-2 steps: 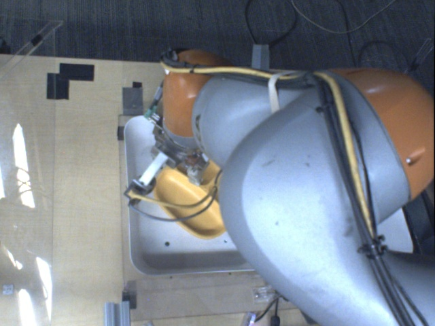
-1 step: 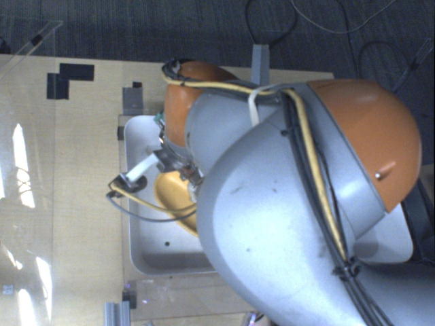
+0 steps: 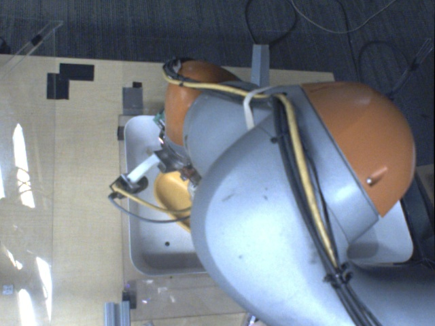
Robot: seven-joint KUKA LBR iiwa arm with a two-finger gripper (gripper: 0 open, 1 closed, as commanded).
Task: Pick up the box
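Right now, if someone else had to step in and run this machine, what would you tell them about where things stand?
Gripper: the arm reaches from the right over the white bin and hides most of it. I cannot make out the fingers behind the wrist hardware, so open or shut is unknown.
Things: a rounded yellow object lies in the bin beside the wrist. A yellow cable runs along the arm. I cannot pick out the box; it may be under the arm.
Done: nothing confirmed; no box seen held.
Left: find the box, grasp it and lift it.
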